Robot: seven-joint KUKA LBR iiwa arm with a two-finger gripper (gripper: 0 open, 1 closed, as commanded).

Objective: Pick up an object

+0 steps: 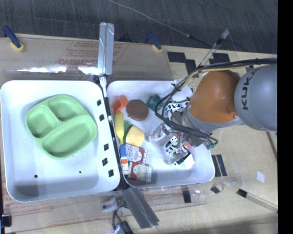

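My gripper [173, 148] is low in the right bin [201, 172], near its front right part, below the orange band of the arm [216, 97]. Several small objects lie to its left: a brown round piece [137, 109], an orange piece [119, 103], a long yellow piece [119, 125], a yellow-green lump [135, 136], a teal item [153, 101], and two small printed packs [133, 154] [142, 172]. A pale, shiny item [157, 132] lies just left of the gripper. Nothing is visibly held.
The left bin [19, 179] holds a green divided plate [62, 125]. A metal divider [106, 48] runs between the bins. Cables [173, 106] loop off the wrist over the right bin's back. Blue clamps [12, 38] [154, 41] sit on the bench's far edge.
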